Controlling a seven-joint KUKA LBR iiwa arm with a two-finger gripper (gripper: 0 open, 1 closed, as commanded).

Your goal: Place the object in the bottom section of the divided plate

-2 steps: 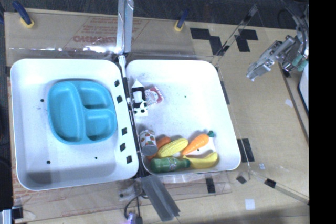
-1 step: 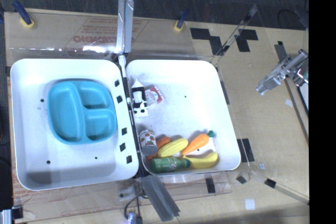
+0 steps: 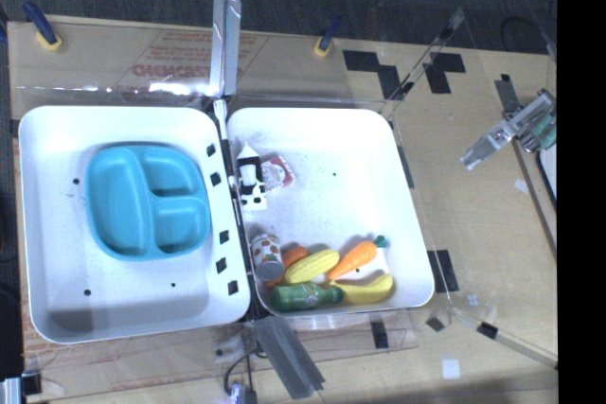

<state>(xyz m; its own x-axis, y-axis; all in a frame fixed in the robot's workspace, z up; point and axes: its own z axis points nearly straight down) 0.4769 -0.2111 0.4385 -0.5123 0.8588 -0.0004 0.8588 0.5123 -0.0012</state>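
The blue divided plate (image 3: 147, 201) lies flat in the left white bin (image 3: 57, 123), towards its far half and nearer its left wall than the divider. It has one long section down its left side and two smaller sections stacked on its right side, all bare blue.

The loose objects are in the right white bin (image 3: 350, 166), apart from the plate. Most crowd the near edge: an orange carrot (image 3: 355, 256) with a green top lies at a slant, a yellow corn cob (image 3: 311, 267) lies just beside it on the left, and a yellow banana (image 3: 371, 289) lies below the carrot against the near wall. A dark green oblong piece (image 3: 305, 296) lies along the near wall, touching the banana's left end. A small printed can (image 3: 266, 251) sits by the divider, close to the corn. Further back by the divider are a black and white toy (image 3: 250, 183) and, just beside it, a red and white piece (image 3: 276, 172).

The claw (image 3: 478, 154) hangs at the right, over the tan counter (image 3: 473, 232), well apart from both bins. It is small and blurred, so I cannot tell whether it is spread or pressed together, and I see nothing in it
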